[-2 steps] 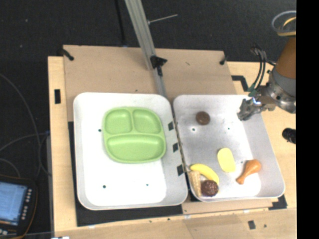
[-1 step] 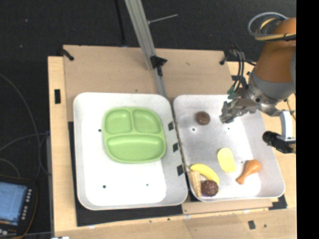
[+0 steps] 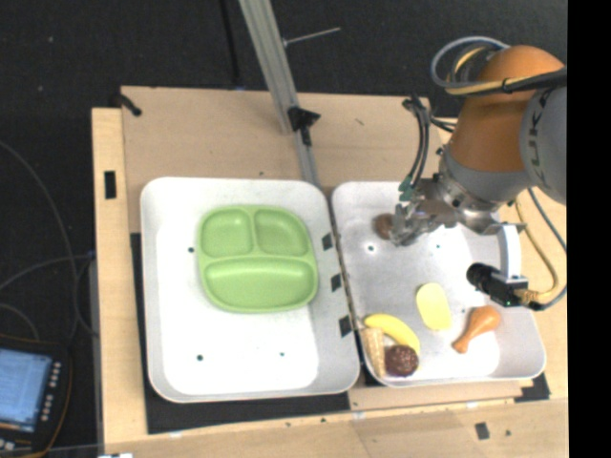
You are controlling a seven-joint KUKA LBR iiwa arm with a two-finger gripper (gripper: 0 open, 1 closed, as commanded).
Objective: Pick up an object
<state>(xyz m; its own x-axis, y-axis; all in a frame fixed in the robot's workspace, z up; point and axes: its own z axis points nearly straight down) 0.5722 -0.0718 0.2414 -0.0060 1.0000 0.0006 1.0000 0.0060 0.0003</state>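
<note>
Gripper (image 3: 405, 225) state: indeterminate. A small rounded brown object (image 3: 383, 224) lies just left of it; long axis indiscernible.

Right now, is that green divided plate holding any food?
Empty. The green plate lies flat in the left bin, all three compartments bare green.

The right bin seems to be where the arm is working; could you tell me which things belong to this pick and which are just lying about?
In play:
gripper
brown object beside it

Lying about:
banana
yellow piece
orange drumstick
dark round item
green divided plate
</note>
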